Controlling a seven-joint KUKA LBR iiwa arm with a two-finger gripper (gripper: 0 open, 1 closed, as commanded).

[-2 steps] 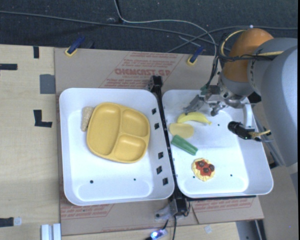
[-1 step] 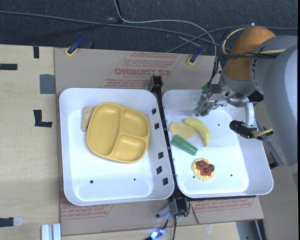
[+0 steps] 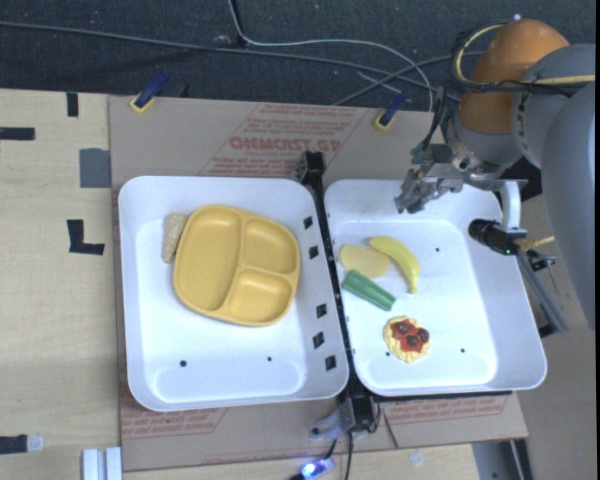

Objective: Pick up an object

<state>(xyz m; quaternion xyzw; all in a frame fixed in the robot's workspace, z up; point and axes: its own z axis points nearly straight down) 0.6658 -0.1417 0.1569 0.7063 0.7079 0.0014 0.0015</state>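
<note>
The right bin (image 3: 480,363) holds a yellow banana (image 3: 398,260), a pale yellow rounded piece (image 3: 363,260) beside it, a green pod (image 3: 367,289) just below, and a small pizza slice with red topping (image 3: 408,339) nearer the front. My gripper (image 3: 412,200) hangs over the back edge of this bin, above and behind the banana, with nothing seen between its fingers. The grey arm with its orange band (image 3: 505,73) comes in from the upper right.
The left bin (image 3: 150,368) carries a yellow divided plate (image 3: 236,264) with a beige sponge-like piece (image 3: 172,236) tucked at its left side. A black clip row (image 3: 321,268) runs between the bins. Cables (image 3: 310,48) trail across the dark back area.
</note>
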